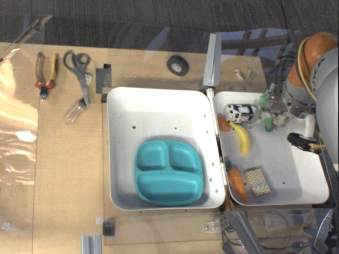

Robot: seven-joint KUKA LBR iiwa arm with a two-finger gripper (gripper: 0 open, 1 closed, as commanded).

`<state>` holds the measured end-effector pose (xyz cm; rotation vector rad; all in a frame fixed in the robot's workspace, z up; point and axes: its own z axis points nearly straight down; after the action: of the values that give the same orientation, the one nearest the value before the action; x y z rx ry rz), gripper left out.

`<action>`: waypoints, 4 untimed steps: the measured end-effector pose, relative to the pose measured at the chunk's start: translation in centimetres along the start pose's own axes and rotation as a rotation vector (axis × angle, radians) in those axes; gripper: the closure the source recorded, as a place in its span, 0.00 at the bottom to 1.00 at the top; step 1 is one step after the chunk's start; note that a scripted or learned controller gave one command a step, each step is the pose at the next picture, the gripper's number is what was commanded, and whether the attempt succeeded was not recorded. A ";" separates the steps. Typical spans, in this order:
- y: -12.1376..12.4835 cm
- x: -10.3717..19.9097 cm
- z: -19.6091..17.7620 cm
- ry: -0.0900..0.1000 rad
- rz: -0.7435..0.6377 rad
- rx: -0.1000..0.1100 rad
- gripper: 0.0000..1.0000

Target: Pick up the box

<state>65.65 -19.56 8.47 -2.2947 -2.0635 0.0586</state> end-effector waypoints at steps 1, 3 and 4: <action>-7.4 6.3 0.0 -0.017 -0.053 -0.082 0.00; -2.5 -0.3 -4.9 -0.014 -0.131 -0.072 0.00; -8.1 -1.8 -2.9 -0.016 -0.206 -0.070 0.00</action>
<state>57.62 -20.55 11.93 -2.1102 -2.3329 -0.0038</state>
